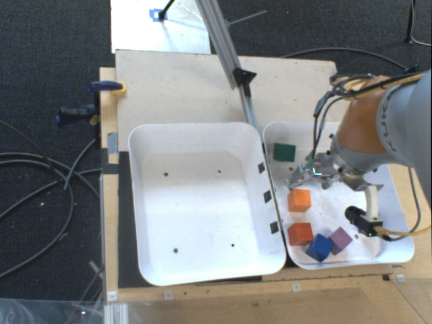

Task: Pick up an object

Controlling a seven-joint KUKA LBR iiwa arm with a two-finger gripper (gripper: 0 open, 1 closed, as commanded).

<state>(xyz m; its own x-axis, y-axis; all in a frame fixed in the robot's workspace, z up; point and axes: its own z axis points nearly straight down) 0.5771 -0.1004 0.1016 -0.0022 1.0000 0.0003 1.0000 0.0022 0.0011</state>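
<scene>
The arm (378,123) is reaching over the right bin (398,248), its gripper (307,174) hanging just above the orange cube (300,200); finger state cannot be told. A red-orange cube (300,233), blue cube (320,247), purple cube (341,238) and green cube (284,152) are lying nearby.

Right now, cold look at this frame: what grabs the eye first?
The grey arm with its orange band reaches in from the right, over the right bin. Bright blocks cluster there: an orange block, a red-orange block, a blue block, a purple block and a green block farther back.
</scene>
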